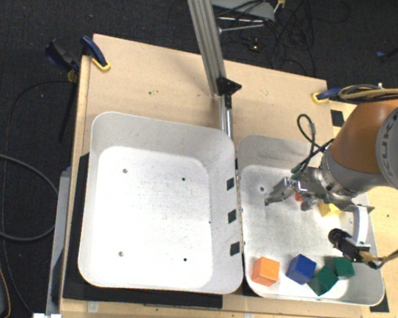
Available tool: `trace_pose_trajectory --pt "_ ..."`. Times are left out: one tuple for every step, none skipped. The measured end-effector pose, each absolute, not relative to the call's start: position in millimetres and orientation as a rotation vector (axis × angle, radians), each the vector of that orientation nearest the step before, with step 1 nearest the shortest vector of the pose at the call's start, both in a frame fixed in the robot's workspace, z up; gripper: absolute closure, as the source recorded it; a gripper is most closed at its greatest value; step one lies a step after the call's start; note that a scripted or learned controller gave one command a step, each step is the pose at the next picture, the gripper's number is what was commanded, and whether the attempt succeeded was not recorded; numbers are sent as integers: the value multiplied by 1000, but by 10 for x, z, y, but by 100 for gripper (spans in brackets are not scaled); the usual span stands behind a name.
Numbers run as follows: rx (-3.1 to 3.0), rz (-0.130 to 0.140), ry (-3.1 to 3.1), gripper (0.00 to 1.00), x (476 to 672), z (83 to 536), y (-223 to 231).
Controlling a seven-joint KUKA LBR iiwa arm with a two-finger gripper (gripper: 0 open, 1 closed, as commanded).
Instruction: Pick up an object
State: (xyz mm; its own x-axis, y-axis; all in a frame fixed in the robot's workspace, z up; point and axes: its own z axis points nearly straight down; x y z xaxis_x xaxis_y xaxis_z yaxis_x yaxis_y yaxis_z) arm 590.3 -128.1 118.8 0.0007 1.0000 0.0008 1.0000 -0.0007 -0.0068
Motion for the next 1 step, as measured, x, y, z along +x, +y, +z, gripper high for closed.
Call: trace_pose_trajectory --pt "-2220 4 -2219 0 5898 935 -1276"
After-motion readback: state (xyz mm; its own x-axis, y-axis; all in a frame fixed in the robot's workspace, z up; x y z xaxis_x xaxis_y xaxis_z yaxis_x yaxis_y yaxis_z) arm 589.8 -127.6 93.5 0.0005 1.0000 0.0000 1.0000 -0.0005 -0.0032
